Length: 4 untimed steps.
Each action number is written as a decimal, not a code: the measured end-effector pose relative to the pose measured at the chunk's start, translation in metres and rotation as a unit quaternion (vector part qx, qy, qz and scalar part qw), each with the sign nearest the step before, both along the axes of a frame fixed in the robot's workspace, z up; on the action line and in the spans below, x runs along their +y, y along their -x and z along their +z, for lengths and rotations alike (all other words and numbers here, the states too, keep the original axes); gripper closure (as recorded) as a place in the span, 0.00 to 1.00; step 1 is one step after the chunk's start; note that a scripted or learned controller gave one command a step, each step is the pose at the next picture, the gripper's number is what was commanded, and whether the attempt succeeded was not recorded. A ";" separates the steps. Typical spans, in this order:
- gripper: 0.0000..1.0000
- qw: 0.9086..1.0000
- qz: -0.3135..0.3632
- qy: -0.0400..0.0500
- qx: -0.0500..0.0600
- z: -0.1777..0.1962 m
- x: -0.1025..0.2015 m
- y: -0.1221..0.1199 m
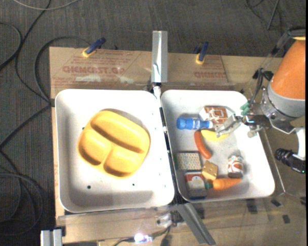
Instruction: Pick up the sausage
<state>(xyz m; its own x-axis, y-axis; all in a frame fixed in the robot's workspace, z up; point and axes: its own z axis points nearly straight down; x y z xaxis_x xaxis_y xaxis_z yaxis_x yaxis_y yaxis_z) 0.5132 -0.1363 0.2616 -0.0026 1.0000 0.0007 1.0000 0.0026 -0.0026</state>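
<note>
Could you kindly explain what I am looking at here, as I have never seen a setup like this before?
This is one picture from a camera fixed above a bench, looking down at a slant. The grey and orange shape at the right is a robot arm; its gripper reaches over the right bin. Two shallow white bins sit side by side. The left bin holds a yellow divided tray. The right bin holds toy groceries: a blue bottle, an orange-red sausage, a carrot, a small can and some little boxes. The sausage, which the arm is meant to pick up, lies on the bin floor just below the gripper, not held. Whether the gripper holds anything is unclear.
</note>
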 end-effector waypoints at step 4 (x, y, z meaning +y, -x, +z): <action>1.00 0.992 -0.130 0.002 0.000 -0.037 0.058 -0.051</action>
